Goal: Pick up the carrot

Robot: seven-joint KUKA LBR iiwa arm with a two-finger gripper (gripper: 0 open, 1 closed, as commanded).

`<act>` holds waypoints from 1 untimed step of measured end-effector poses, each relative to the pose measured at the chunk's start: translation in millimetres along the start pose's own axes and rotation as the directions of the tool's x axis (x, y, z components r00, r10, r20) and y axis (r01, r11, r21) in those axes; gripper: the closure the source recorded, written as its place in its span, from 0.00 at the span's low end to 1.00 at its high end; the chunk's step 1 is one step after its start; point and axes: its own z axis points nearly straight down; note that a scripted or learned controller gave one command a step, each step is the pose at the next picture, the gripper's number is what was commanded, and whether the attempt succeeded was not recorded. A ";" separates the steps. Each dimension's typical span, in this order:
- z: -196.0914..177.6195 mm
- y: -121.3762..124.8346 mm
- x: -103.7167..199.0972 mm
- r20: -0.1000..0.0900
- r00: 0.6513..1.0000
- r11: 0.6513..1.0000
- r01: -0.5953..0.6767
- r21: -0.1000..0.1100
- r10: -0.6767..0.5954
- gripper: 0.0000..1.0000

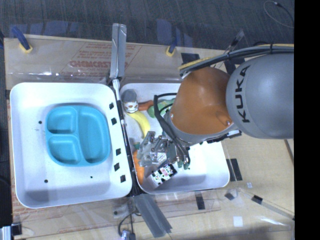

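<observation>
Camera view has my gripper (152, 151) low in the right bin (215, 176), near its left wall. I cannot tell how the gripper is set; metal and cable clutter hide that. The carrot (139, 168) lies against the bin's left wall, just left of and slightly below the gripper, partly covered by it. Its long axis seems to run along the wall, toward the bin's near edge. A banana (141, 124) sits just above the gripper. I judge the next move needs a small shift left, closing across the carrot's width.
</observation>
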 end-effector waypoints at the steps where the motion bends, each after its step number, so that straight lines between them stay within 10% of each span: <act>1: -36.4 -7.1 -1.1 0.004 0.998 0.998 -0.061 0.000 0.061 1.00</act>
